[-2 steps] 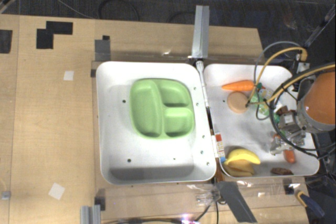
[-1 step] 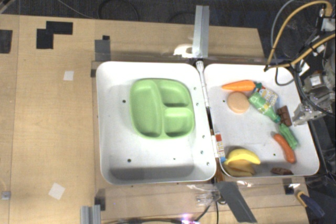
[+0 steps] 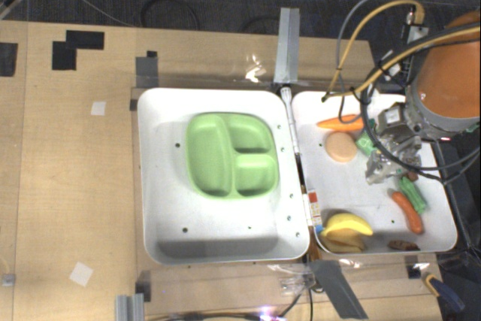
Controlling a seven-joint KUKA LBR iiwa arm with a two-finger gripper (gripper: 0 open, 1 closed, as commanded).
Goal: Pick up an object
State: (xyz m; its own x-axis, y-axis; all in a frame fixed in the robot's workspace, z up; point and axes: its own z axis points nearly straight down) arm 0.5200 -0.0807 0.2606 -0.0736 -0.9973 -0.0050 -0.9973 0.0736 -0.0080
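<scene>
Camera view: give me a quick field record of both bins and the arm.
left bin: green divided tray, lying flat
right bin: carrot, round tan item, banana, orange-red sausage-like item, green item
arm: over the right bin's far right side
gripper: low among the items, jaws state unclear
held object: none visible

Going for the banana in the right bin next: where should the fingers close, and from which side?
Probably grip the banana across its thick middle, coming straight down. It lies flat in the near-left corner of the right bin, close to the walls, so a sideways approach looks blocked. Close across its narrow width.
</scene>
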